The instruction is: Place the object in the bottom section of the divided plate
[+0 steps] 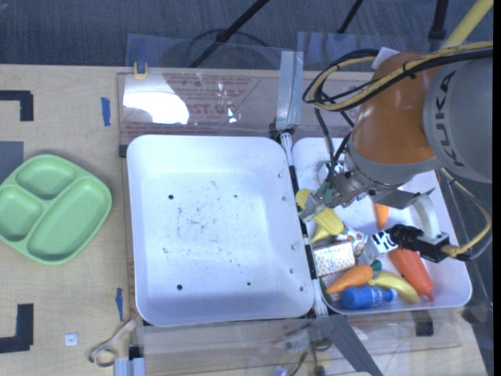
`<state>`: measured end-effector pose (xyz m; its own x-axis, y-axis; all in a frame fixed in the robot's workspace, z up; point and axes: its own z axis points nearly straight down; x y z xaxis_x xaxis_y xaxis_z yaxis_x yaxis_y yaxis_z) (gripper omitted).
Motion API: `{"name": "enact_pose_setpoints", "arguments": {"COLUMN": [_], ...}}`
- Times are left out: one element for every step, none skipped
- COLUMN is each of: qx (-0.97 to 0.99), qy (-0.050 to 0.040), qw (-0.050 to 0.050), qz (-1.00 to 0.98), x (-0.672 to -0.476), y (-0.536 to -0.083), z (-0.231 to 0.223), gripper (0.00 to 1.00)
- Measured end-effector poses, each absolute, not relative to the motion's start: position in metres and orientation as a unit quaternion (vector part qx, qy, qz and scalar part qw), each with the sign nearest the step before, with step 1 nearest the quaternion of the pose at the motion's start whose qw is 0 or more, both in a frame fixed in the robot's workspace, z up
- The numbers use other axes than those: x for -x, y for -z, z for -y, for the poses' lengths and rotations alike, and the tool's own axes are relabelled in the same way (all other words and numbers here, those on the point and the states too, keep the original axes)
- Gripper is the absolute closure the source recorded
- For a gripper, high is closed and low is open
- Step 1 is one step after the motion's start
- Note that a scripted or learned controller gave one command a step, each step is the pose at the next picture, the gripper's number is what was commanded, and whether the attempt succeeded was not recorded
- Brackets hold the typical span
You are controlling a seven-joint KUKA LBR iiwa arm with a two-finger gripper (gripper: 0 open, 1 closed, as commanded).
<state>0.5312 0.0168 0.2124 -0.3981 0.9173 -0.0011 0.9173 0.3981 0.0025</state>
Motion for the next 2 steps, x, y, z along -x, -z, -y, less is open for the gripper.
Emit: {"name": "enact_pose_setpoints", "arguments": {"qx": [-0.637, -0.648], "qy": [0.0006, -0.0002], "qw": [-0.002, 0.001], "qz": [-0.771, -0.762], "x": [-0.5, -0.525], "y": [-0.215, -0.214], "z": [-0.007, -0.071], "gripper": [1.0, 1.0]}}
